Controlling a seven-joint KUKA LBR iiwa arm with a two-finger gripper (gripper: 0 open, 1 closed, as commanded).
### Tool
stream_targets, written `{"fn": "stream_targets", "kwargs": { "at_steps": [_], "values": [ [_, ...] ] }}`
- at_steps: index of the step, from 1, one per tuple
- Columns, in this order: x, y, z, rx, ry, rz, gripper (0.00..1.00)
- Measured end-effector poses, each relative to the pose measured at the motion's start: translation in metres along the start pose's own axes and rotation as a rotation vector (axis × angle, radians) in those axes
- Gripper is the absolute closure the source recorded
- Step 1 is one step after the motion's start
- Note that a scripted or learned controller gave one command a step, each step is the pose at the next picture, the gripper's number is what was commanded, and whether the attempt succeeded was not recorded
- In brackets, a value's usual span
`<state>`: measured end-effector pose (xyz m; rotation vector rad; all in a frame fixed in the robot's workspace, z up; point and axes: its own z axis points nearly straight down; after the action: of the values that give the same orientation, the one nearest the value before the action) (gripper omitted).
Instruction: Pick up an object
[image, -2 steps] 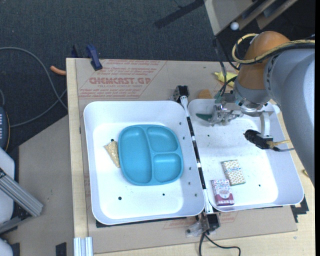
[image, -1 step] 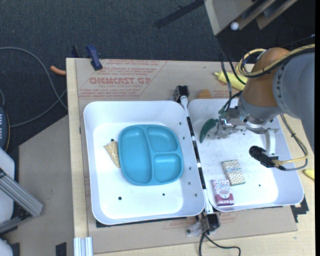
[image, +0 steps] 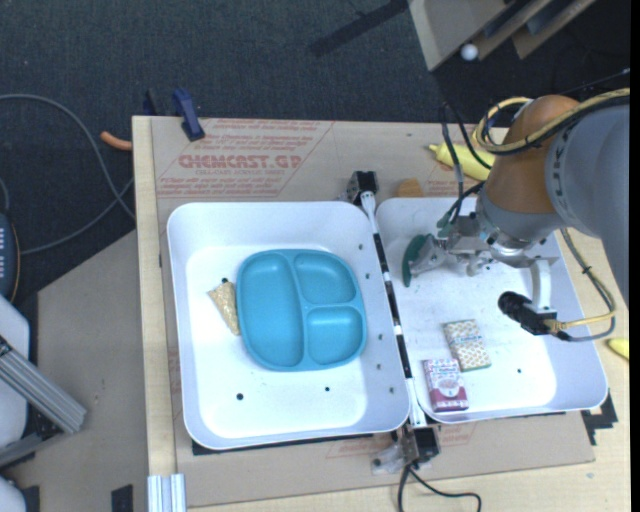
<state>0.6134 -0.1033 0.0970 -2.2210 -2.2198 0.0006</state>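
Hovering low in the right bin (image: 575, 380), the end effector (image: 432, 255) seemingly touches a green object (image: 412, 258); opening unclear.

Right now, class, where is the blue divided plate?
In the camera view, the blue divided plate lies in the middle of the left bin, with a small tan packet touching its left edge.

You're looking at two white bins (image: 200, 400) on a pale tan surface (image: 260, 150) printed with red lettering. In the left bin sits a turquoise divided plate (image: 300, 310) beside a speckled beige packet (image: 226, 303). In the right bin you see a dark green object (image: 413, 256), a beige patterned packet (image: 467, 345) and a maroon-and-white box (image: 445, 385). The arm (image: 570, 170) is grey with an orange band (image: 525, 160).
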Motion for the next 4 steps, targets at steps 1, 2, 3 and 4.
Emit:
{"fn": "stream_targets", "kwargs": {
  "at_steps": [1,2,3,4],
  "values": [
    [0.01,0.056,0.007,-0.01,0.0,-0.002,0.0],
    [0.008,0.059,-0.008,-0.022,-0.006,-0.002,1.0],
    [-0.022,0.013,0.013,0.001,-0.001,0.0,1.0],
    [-0.022,0.013,0.012,0.0,-0.001,0.0,0.0]
  ]
}}
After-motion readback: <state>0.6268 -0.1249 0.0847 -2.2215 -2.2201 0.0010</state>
